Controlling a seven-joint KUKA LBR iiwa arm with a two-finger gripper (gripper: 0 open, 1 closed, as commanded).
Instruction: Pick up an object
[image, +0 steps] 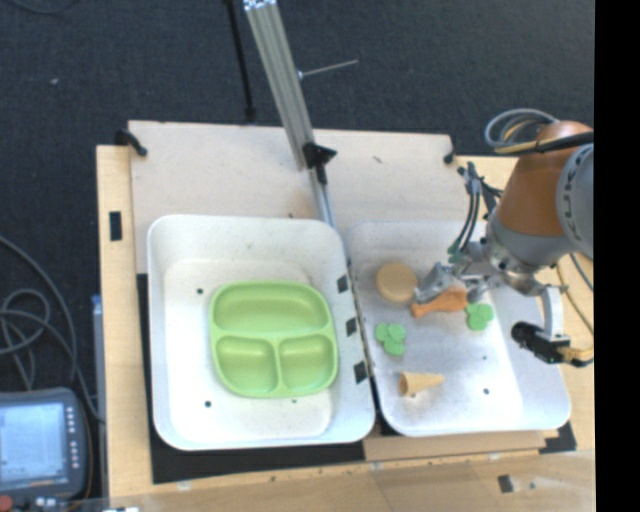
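Nearest the camera, in the right bin (540, 395), lies a small waffle cone (420, 382), with a green clustered toy (390, 338) just beyond it. The left bin (170, 250) holds a green divided plate (272, 337). Farther back in the right bin, the gripper (440, 291) sits low over an orange carrot-like piece (441, 305), beside a round tan disc (396, 281) and a green piece (480, 316). Whether its tips are spread or pinching, I cannot tell. The grey arm (535, 215), orange-banded, bends in from the right above the desk (300, 160).
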